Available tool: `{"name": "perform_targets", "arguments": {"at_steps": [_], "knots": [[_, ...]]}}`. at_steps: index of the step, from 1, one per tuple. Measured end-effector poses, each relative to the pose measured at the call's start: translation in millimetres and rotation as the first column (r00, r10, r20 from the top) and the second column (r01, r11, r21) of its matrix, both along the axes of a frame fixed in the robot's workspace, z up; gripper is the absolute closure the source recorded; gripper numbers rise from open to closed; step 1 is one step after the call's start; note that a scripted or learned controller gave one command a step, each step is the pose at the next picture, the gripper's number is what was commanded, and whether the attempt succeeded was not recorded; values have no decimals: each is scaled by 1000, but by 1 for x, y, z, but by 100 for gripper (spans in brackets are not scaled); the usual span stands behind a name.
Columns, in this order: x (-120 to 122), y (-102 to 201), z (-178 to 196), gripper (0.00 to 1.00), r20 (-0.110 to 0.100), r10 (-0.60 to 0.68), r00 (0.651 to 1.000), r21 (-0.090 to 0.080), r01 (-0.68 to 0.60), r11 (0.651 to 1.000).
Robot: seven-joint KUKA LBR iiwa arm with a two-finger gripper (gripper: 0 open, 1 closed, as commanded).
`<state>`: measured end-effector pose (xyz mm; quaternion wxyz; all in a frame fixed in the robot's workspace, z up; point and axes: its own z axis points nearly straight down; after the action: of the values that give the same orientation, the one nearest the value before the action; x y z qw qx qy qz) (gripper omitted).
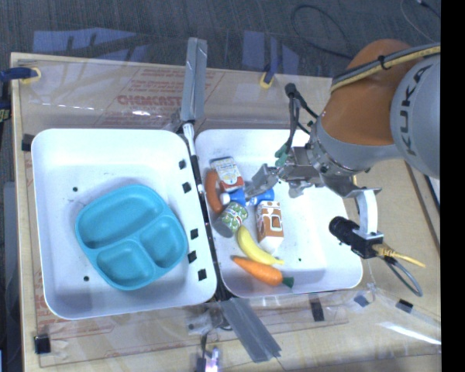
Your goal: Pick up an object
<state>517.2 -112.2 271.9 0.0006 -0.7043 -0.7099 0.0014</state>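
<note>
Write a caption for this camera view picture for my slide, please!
Robot arm's tool over toy food in the right bin; blue plate in the left bin.

Toys are crowding the right bin's [318, 273] left half: hot dog [211, 190], carton [270, 223], banana [253, 247], carrot [257, 270], all touching or nearly, w/ little gap btwn them. Right half is lying bare, approach open. In the left bin [54, 161], a blue divided plate [131, 235] is taking the centre; margins are staying free.

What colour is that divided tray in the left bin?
Light blue; the divided tray shows plainly in the camera view.
</note>
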Motion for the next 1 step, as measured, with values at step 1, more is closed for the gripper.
{"name": "perform_targets", "arguments": {"at_steps": [1], "knots": [[2,0,9,100,-2,6,1000,-1,-6,1000]]}}
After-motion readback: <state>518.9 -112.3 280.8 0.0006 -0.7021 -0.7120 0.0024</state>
